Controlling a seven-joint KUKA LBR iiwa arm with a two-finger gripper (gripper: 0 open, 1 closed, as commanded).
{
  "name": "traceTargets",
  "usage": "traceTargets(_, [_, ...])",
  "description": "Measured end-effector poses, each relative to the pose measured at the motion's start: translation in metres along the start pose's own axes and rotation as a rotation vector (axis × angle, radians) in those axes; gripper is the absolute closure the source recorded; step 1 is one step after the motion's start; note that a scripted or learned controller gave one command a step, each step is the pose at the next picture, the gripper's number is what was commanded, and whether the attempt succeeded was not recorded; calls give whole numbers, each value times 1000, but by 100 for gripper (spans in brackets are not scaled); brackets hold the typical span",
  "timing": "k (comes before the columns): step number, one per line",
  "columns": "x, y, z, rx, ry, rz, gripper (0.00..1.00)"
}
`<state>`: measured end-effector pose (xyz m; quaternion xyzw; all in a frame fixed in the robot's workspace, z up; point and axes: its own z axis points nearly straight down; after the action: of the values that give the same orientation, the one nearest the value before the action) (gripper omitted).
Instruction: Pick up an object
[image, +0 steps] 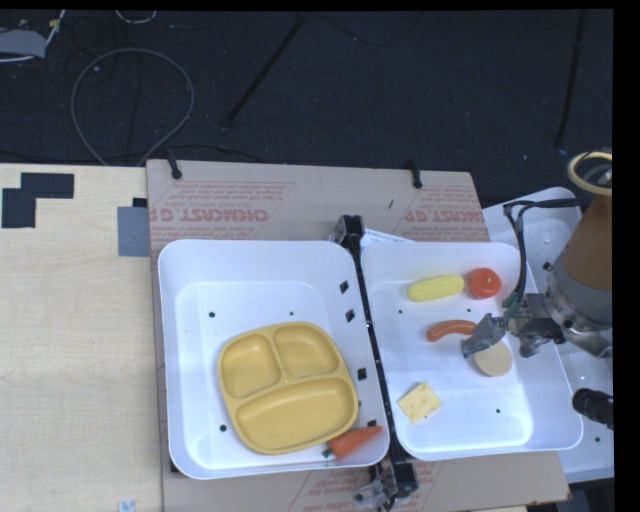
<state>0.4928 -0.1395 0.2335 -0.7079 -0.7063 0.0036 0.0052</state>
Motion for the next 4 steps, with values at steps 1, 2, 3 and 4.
traceTargets(1, [0,2,-5,-9,-1,-2,0])
traceTargets(2, [4,10,54,-4,0,-2,0])
traceTargets(3, [8,1,103,-3,1,-2,0])
traceTargets(4, [9,4,145,-18,1,-3,0])
